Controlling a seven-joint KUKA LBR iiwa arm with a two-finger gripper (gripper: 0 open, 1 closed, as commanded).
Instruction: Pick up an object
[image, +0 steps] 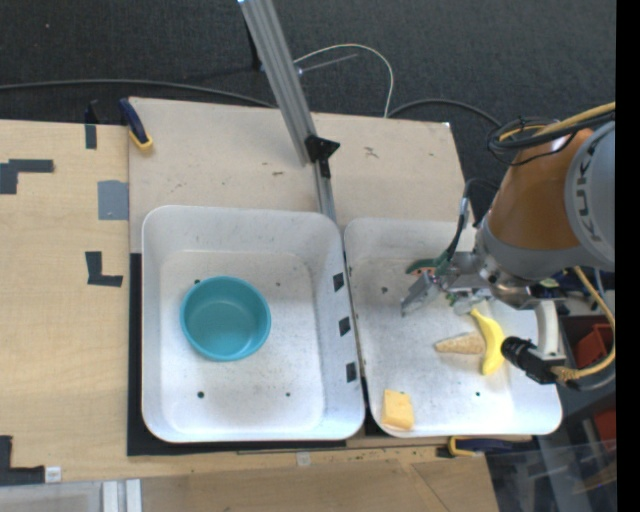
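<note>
Since the claw hangs spread and empty over the right bin, the nearby banana, likely light, smooth and curved, looks best gripped across its middle.

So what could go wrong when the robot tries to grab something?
1. The gripper hangs over bare floor of the right bin, so closing here would likely catch nothing.
2. The banana and the tan wedge lie touching, so a grab at one may shove the other.
3. The yellow block sits against the bin's near rim, leaving little room around it.
</note>
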